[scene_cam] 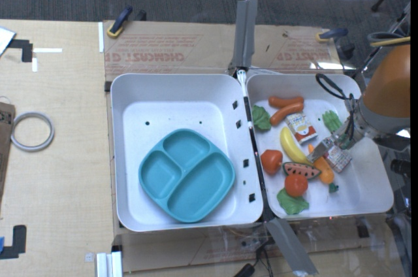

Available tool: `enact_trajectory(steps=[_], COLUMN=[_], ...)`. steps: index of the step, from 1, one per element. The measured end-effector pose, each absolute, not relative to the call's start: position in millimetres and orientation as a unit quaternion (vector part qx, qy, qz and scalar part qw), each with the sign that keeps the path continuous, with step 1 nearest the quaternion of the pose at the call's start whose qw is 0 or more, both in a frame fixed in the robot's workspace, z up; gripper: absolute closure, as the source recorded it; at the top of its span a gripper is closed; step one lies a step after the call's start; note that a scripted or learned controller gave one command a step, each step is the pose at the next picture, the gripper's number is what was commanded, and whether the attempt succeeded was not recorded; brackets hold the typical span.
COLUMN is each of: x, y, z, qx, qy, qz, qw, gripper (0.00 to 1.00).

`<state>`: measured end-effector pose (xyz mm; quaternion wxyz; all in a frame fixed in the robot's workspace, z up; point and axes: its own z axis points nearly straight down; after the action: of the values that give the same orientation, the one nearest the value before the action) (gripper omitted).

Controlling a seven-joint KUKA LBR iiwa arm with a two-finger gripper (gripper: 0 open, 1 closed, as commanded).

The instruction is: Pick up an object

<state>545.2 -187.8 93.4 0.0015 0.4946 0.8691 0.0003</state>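
1. Camera view, looking down at a slant: two shallow white bins sit side by side on the counter [59,73]. The left bin [130,99] holds a teal divided plate [187,175].
2. The right bin [372,191] holds the toy food. The arm comes in from the right, and its gripper [332,153] is low in the bin's middle right.
3. Whether the gripper is released or clenched cannot be told; its tip blurs into clutter.
4. The likely target, a yellow banana [292,144], lies just left of the gripper, its long axis running far-left to near-right.
5. An orange carrot [324,170] lies just near of the gripper, close or touching.
6. Also close by: a small carton [302,127] to the far left and a watermelon slice [300,170] to the near left.
7. Hard to make out: a small patterned piece at the gripper's tip, unidentifiable. The arm is cut off at the right edge.
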Motion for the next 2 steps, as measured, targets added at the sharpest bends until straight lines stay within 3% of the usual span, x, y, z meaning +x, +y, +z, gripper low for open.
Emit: enact_trajectory(steps=[1, 2], x=[546.9, 552.7], y=[-188.0, -221.7], z=[104.0, 92.0], qx=[0.496, 0.567], qy=[0.868, 0.824], qz=[0.0013, 0.0000], qw=[0.004, 0.001], gripper=[1.00, 1.00])
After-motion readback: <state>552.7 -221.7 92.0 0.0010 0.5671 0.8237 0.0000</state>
